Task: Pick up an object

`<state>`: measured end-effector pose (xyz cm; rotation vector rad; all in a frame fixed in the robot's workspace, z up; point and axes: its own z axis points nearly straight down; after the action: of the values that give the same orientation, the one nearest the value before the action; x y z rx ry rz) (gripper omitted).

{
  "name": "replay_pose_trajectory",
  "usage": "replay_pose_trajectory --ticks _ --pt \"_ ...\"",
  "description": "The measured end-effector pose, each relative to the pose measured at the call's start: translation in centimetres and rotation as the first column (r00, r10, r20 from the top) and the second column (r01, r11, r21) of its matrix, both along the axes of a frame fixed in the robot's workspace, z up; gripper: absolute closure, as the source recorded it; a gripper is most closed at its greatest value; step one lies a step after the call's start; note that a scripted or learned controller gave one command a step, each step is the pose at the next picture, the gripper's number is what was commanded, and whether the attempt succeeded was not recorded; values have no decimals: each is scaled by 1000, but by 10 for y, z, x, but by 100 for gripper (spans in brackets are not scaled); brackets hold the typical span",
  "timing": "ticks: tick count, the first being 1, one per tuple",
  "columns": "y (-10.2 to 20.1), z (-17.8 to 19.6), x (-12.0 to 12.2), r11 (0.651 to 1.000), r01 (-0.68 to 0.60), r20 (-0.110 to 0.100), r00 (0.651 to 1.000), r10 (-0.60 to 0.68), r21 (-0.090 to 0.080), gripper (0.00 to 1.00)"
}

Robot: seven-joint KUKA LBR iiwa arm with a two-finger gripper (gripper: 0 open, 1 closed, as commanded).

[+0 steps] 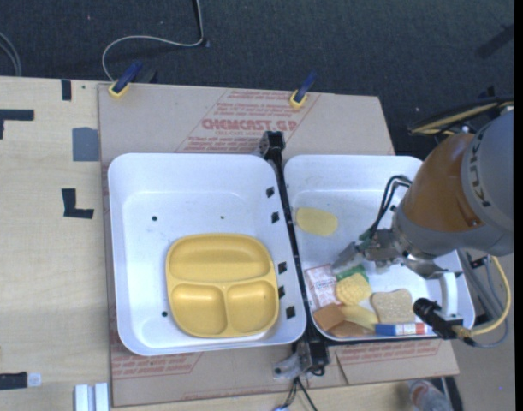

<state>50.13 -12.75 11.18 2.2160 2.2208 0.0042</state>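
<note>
Objects (pixel 357 302) — toy food pieces piled at the near end of the right bin (pixel 347 171), one pale yellow disc (pixel 317 222) apart mid-bin. Left bin (pixel 137 178) holds a yellow divided tray (pixel 221 282). Gripper (pixel 364 255) just above the pile — finger state can't tell, nothing visibly grasped.

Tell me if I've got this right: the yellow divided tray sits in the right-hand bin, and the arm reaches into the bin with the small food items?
Not quite. The camera view shows the yellow divided tray in the left bin. The arm does reach into the right bin, where the small food items lie.
</note>
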Motion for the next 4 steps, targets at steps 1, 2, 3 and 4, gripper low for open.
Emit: replay_pose_trajectory --ticks 1,2,3,4 --pt "4 -21 -11 1000 6 17 1000 -6 -4 0" --pt "31 2 106 1000 -6 6 1000 6 0 0" --pt "21 -27 156 1000 6 -4 1000 -6 -6 0" --pt "26 -16 156 1000 0 -3 1000 0 -3 100"
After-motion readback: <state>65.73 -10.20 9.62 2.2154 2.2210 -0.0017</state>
